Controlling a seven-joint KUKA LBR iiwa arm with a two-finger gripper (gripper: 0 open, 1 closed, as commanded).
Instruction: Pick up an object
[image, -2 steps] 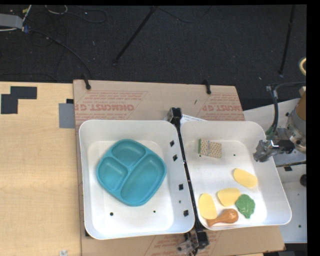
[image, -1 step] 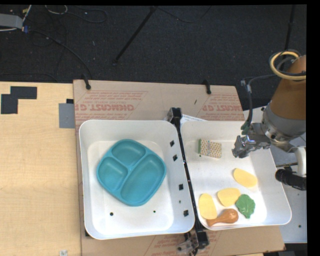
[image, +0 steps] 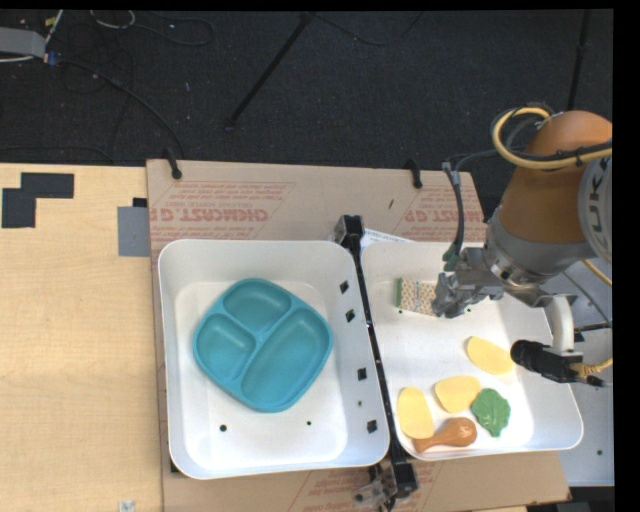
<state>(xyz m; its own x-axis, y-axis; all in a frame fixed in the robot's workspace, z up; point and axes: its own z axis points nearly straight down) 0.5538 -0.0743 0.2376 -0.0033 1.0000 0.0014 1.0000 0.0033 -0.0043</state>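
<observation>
While low over the right bin, claw sits just right of patterned sponge, touching or nearly so; grip state can't tell. Sponge's long axis runs left-right, w/ near end toward claw. Yellow pcs & green piece lie well apart, nearer bin's front.

A single fixed camera looks down at a slant from above the tabletop, far enough back to take in the left bin, the right bin beside it, and dark floor beyond.
</observation>
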